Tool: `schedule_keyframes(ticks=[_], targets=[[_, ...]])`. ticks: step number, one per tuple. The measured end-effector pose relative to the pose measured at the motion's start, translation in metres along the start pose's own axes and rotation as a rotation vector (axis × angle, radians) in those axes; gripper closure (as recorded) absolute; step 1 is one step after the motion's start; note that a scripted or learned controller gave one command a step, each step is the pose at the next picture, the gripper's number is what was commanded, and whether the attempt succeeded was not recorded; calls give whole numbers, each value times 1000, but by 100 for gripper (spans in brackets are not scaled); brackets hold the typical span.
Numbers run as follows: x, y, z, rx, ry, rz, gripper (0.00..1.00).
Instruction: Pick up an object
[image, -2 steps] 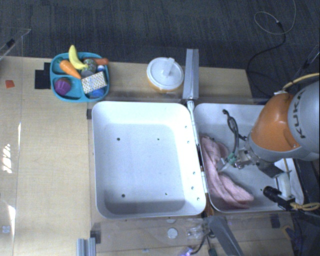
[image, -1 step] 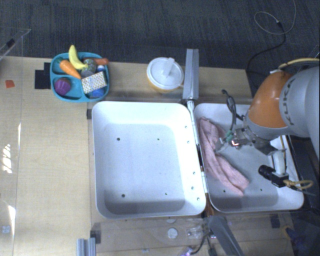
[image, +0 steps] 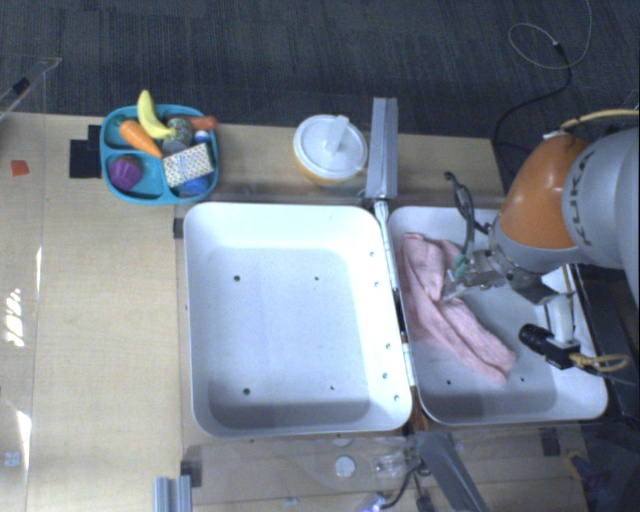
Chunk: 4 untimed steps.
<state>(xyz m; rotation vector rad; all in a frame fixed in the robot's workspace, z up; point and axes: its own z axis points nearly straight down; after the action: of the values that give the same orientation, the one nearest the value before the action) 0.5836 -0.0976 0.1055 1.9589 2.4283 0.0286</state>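
From the camera view we see the pink cloth (image: 450, 310) lying crumpled in the right bin (image: 560, 400). The end effector (image: 458, 280) sits low against the cloth's upper part; we cannot tell its state. The left bin (image: 290, 320) lies alongside on the bench (image: 90, 330).

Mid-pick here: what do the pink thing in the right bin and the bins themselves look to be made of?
The pink thing looks like soft cloth, probably a towel: matte and limp, with folds and rumpled edges along its length. The right bin and left bin look like smooth white hard plastic or coated metal, I can't tell which: rounded corners, faint sheen, small dark dots in the left floor, perhaps holes or fasteners.
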Motion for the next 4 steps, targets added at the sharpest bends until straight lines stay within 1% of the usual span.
schedule_keyframes(ticks=[1, 2, 3, 4], targets=[[0, 0, 0, 0, -1, 0, 0], [6, -44, 11, 5, -2, -57, 0], [0, 6, 13, 8, -1, -102, 0], [2, -60, 11, 8, -1, -128, 0]])
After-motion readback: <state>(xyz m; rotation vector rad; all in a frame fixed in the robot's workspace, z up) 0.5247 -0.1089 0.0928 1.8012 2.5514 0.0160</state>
